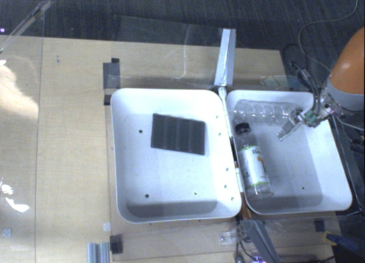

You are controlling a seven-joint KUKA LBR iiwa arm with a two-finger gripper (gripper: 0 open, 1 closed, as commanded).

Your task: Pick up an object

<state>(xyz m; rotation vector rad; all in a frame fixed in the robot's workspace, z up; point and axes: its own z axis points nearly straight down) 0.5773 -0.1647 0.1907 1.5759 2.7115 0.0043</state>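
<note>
In the right bin [331, 199] a clear plastic bottle [252, 165] with a black cap and a printed label lies along the left wall, cap toward the back. A second clear, ribbed plastic bottle [263, 111] lies across the back of that bin. My gripper [289, 126] hangs over the back right part of the bin, just right of the ribbed bottle's end, with nothing visibly in it. A flat dark grey rectangular pad [178, 134] lies in the left bin [128, 199].
The grey arm with its orange band [348, 73] comes in from the right over the right bin's far corner, with cables beside it. A metal bracket [225, 62] stands behind the seam between the bins. The wooden bench [57, 142] extends to the left.
</note>
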